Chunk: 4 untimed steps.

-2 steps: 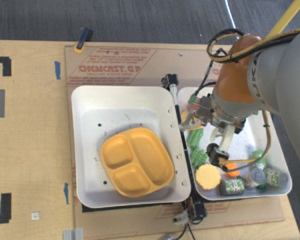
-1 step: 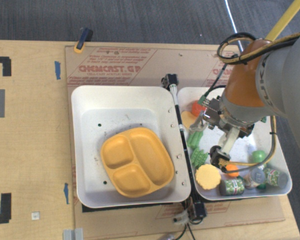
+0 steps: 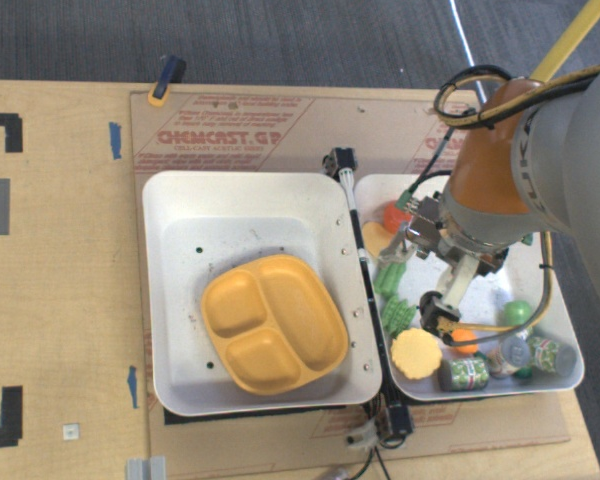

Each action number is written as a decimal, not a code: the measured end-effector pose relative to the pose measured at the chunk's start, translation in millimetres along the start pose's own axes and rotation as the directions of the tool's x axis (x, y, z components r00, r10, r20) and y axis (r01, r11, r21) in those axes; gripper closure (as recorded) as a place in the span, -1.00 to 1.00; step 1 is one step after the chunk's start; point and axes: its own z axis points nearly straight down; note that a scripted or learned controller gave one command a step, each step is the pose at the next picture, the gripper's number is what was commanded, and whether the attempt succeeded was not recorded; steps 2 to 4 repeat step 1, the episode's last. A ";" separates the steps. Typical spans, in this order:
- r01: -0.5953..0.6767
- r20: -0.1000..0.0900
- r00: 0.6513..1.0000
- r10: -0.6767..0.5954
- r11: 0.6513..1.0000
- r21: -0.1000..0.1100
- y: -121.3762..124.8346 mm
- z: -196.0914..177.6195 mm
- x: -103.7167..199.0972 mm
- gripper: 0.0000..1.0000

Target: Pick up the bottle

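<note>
The bottle (image 3: 525,353), small and clear with a green label at its right end, lies on its side near the front right corner of the right bin (image 3: 570,368). My gripper (image 3: 428,250) hangs over the middle of that bin, up and to the left of the bottle and apart from it. The orange-banded wrist hides the bin's back part.
A green can (image 3: 466,373), a yellow round piece (image 3: 417,354), an orange carrot (image 3: 466,336), a green ball (image 3: 517,313) and green toys (image 3: 392,293) crowd the right bin. A yellow divided plate (image 3: 273,321) lies in the left bin (image 3: 180,228).
</note>
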 end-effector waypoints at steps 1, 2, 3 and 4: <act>0.000 0.000 1.000 0.000 1.000 0.000 0.0 0.0 0.0 -1.00; 0.000 0.000 1.000 0.000 1.000 0.000 0.0 0.0 0.0 -1.00; 0.000 0.000 1.000 0.000 1.000 0.000 0.0 0.0 0.0 -1.00; 0.000 0.000 1.000 0.000 1.000 0.000 0.0 0.0 0.0 -1.00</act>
